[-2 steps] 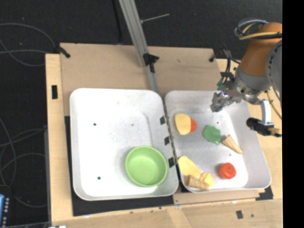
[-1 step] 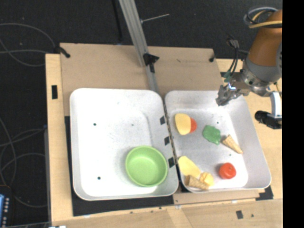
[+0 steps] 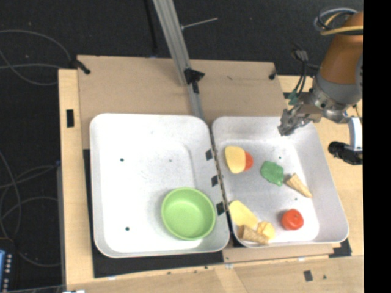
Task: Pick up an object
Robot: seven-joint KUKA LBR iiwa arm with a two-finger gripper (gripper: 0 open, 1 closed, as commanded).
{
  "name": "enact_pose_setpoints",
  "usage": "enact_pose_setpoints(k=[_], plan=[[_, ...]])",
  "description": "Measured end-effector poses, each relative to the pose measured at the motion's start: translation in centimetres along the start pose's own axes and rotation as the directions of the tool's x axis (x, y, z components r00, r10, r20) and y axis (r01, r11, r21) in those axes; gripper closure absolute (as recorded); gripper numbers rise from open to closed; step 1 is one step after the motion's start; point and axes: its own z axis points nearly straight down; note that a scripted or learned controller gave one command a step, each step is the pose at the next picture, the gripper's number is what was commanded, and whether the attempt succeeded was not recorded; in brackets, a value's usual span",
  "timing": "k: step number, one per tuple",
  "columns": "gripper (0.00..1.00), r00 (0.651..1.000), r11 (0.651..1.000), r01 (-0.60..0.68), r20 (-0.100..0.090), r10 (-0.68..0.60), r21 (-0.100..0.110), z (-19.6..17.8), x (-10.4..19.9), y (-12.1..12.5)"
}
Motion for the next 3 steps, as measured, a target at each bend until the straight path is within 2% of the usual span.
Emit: enact_pose_setpoints(k=[1,3], plan=[[1.00,1.000,1.000,0.003,-0.002,-0.003,0.002,-1.3,4.7,-1.3],[1.00,1.000,1.000,0.004,-0.002,-0.004,0.003,-1.8,16.1,-3.2]])
